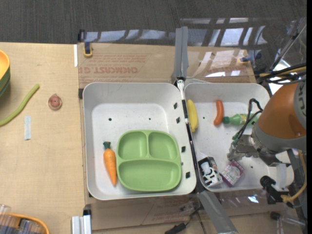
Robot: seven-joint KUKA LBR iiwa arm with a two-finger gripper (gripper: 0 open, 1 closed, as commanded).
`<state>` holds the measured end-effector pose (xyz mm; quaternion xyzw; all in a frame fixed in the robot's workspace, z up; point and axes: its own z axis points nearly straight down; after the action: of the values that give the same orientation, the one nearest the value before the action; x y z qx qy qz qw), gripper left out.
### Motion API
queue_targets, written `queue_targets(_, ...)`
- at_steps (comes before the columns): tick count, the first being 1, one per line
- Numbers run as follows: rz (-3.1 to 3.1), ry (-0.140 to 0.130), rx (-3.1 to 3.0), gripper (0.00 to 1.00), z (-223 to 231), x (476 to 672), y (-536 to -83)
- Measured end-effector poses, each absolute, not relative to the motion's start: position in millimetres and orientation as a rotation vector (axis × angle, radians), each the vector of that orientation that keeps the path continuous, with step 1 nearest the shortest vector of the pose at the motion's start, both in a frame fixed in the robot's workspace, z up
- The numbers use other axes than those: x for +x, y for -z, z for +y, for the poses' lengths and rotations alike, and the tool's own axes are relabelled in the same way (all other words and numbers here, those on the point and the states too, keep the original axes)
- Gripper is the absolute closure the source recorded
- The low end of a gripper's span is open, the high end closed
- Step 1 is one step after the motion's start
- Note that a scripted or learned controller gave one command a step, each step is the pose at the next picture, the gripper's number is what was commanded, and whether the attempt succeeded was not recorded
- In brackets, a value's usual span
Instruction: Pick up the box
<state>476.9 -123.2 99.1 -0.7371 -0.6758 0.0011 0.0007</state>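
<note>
Gripper (239, 150) is hovering in the right white bin (229, 89), above the small pink-and-white box (232, 173) lying near the bin's front edge. Finger opening: cannot tell. Box is apparently not lifted; grasp and lift are remaining.

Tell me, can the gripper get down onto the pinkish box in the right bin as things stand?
Probably yes. The gripper hovers just above the pinkish box, which lies uncovered; the black-and-white carton sits close beside it.
</note>
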Motion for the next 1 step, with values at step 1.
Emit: queue_targets(1, -2.121, -0.006, -2.312, 0.00, -123.1, 476.1, -98.5)
